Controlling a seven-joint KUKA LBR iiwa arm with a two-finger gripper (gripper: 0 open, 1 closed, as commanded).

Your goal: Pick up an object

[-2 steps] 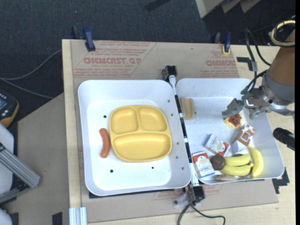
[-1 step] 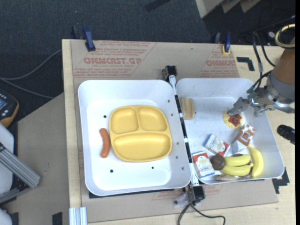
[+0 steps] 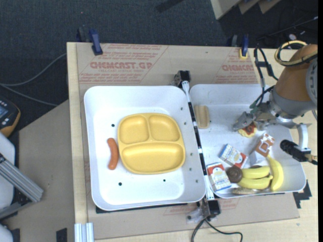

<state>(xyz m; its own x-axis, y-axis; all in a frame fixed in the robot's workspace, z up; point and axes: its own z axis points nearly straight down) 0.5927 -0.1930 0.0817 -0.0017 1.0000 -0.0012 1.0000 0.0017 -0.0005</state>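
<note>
Camera view looks down on the grey arm's gripper (image 3: 246, 122) low in the right bin (image 3: 217, 97), and whether it is open or closed I cannot tell. A small red-and-yellow object (image 3: 248, 131) lies just beneath its tip, touching or nearly so. Nearby sit glossy curved bananas (image 3: 262, 175), a round brown fruit (image 3: 233, 174), flat printed packets (image 3: 232, 155) and a tan bread piece (image 3: 202, 116). Left bin (image 3: 101, 135) holds a smooth yellow divided plate (image 3: 150, 143) beside a sausage (image 3: 113, 153)

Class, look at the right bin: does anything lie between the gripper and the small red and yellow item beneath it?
Nothing visible does. The gripper sits directly over the red and yellow item in the right bin; the bananas lie nearer the front.
</note>
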